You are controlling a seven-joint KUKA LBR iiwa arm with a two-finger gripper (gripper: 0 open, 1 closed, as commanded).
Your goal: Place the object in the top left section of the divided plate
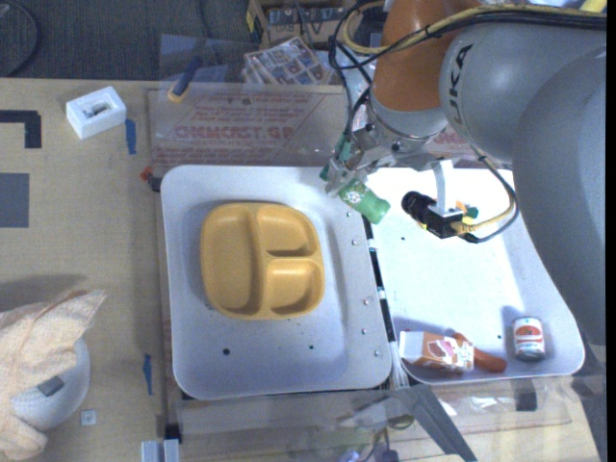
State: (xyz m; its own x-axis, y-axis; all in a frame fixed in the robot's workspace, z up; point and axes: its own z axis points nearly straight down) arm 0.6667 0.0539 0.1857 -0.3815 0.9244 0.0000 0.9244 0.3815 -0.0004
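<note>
White bin floor [269,349] lies bare all around the divided plate [260,258].

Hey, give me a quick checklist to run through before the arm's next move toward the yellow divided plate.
1. Green object at the gripper: ok, right under its tip.
2. Firm grasp on it: cannot tell.
3. Object over the yellow divided plate: not ok, it shows at the right edge of the left bin.
4. Plate sections free: ok.
5. Plate lying flat in that bin: ok.
6. Way leftward to the plate: ok, nothing stands between.
</note>
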